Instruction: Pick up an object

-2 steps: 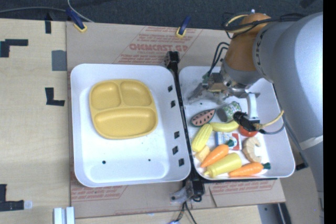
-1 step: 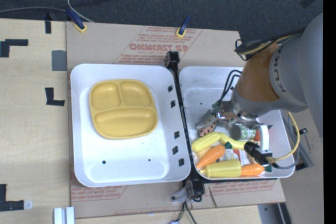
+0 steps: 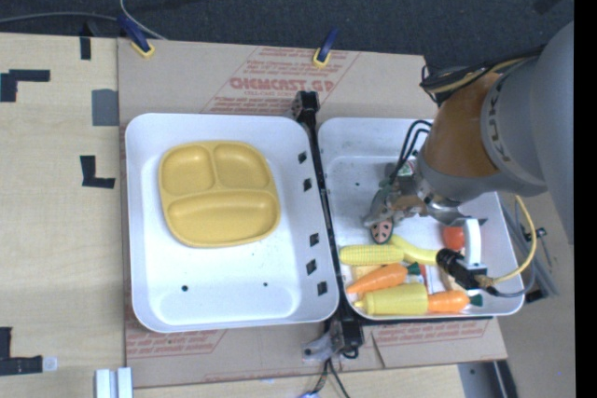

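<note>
Brown cardboard sheet (image 3: 280, 79) printed with red lettering, covering the bench under two shallow white plastic bins. Grey robot arm with an orange band (image 3: 466, 140) above the wrist, entering from the right and reaching down over the right-hand bin (image 3: 359, 154). Left-hand bin (image 3: 149, 228), holding a yellow three-compartment plastic plate (image 3: 220, 193) in its upper half (two small wells above one long well). Two-finger gripper (image 3: 382, 217) low over the middle of the right-hand bin; whether its fingers are spread or pressed together cannot be told, and nothing is visibly caught between them. Toy food crowded along the near edge of the right-hand bin, just below the gripper: yellow plastic corn cob (image 3: 395, 299), orange plastic carrot (image 3: 378, 278), yellow ridged corn piece (image 3: 366, 254) and yellow banana-shaped piece (image 3: 413, 249), all lying flat and touching or nearly touching.
</note>
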Controlling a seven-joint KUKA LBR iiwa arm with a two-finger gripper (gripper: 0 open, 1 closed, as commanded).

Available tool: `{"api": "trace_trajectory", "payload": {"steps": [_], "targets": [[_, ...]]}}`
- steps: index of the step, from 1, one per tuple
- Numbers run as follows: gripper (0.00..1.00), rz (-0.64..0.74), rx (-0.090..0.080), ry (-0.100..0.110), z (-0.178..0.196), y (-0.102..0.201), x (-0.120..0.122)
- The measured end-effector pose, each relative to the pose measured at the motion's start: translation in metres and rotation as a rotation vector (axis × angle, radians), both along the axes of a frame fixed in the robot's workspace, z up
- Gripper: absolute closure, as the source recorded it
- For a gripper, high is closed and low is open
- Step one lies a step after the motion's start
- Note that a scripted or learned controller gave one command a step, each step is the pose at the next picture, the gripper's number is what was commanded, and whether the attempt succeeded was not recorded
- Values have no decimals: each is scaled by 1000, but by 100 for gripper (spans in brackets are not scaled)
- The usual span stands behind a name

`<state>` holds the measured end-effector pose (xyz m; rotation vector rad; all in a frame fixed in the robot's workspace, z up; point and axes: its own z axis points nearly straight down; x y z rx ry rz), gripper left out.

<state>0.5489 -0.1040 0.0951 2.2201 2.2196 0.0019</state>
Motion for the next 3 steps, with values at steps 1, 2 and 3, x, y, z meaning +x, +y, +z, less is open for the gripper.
{"api": "trace_trajectory", "payload": {"steps": [1,2,3], "targets": [[100,3,2,3,89,66,-22],[100,3,2,3,139,101,-65],[100,3,1,4,152,157,-65]]}}
